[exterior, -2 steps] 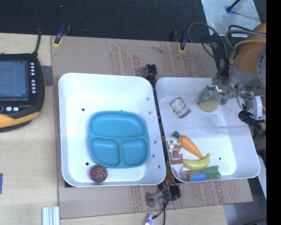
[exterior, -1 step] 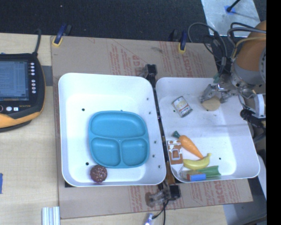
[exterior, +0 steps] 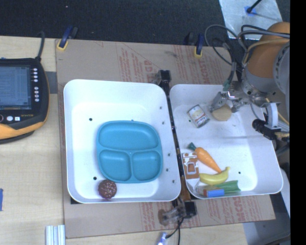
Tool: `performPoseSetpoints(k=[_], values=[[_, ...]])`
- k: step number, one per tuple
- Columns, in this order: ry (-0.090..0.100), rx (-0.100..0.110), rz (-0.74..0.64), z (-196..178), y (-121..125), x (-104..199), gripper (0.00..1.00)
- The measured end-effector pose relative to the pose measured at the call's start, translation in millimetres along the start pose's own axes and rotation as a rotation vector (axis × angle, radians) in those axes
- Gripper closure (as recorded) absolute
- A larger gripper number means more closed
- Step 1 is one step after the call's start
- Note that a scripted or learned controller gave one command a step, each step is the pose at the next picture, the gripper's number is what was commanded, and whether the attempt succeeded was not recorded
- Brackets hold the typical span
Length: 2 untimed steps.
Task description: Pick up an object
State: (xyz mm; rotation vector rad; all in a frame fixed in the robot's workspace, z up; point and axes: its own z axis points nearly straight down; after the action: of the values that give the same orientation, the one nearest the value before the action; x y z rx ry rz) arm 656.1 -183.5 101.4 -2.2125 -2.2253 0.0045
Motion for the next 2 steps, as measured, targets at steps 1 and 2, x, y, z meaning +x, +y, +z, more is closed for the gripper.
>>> performPoseSetpoints(k=[1,2], values=[[0.000,0.002,-0.001,9.0,0.4,65.6,1.00],[0.000,-0.003,0.000,-91.7,1.2,140.4,1.00]])
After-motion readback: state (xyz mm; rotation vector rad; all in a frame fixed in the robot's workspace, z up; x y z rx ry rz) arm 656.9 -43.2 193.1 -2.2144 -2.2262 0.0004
